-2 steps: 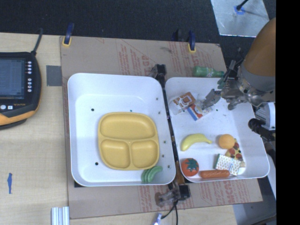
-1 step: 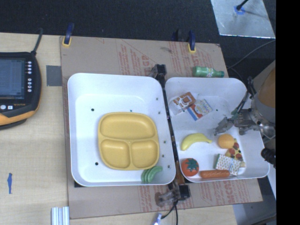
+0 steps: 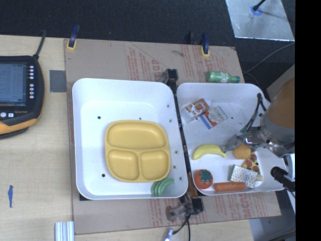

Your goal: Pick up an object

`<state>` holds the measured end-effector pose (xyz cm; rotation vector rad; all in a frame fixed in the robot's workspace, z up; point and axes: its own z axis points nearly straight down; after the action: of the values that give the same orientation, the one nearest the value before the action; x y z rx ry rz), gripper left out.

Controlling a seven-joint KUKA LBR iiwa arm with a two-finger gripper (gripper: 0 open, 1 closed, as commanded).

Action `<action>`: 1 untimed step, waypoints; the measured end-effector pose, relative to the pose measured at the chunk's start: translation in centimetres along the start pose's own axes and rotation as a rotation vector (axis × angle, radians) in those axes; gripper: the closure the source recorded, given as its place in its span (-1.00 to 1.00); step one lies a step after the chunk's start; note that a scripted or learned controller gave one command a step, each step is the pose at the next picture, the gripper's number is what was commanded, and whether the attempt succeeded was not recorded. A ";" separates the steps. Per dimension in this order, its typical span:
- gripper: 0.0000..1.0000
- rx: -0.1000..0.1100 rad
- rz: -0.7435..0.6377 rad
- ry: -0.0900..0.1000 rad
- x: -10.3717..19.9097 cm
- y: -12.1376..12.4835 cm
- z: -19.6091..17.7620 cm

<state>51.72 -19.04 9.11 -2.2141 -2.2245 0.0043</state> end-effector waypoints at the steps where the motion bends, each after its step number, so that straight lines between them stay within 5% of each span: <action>1: 1.00 0.001 -0.004 -0.001 -0.1 0.0 -1.0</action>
<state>51.73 -19.13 10.14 -2.2103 -2.2287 0.0066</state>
